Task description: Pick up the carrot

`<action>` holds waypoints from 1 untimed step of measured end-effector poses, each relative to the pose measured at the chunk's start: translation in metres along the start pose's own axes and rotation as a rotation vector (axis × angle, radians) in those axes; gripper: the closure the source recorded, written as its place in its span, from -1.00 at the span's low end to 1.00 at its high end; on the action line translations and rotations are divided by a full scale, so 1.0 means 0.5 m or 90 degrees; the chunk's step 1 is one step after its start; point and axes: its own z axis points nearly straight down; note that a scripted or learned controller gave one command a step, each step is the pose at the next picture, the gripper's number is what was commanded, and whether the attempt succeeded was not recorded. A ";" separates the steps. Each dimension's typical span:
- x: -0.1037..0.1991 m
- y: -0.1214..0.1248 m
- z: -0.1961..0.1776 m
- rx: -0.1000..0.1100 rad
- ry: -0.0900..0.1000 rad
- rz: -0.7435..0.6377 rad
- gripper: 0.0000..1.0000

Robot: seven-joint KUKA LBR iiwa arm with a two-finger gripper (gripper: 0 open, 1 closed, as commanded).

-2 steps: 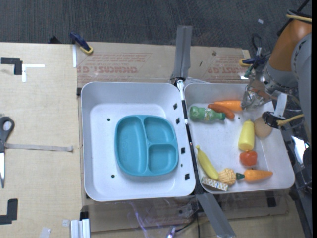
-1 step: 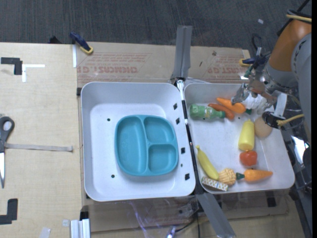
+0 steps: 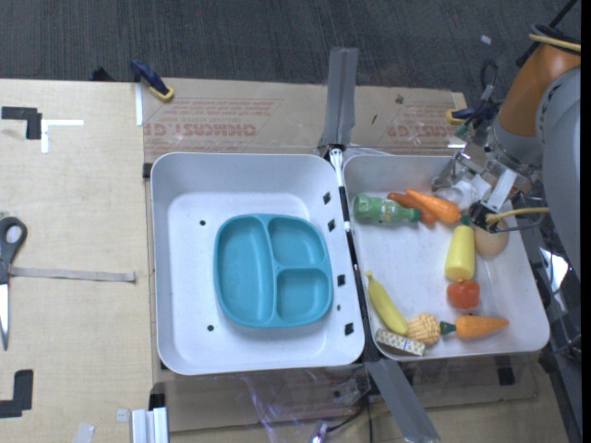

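The right bin [image 3: 526, 275] lies under the gripper [image 3: 478, 188], keeping the toy food within its reach. The carrot [image 3: 430, 205] lies just left of the gripper, untouched; whether the claw is open I cannot tell.

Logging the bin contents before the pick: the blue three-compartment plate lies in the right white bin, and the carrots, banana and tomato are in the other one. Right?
Not quite. The blue three-compartment plate lies in the left white bin; the camera view shows the orange carrots, yellow banana and red tomato in the right white bin.
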 end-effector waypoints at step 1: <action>0.014 -0.108 0.009 -0.001 -0.005 0.033 -1.00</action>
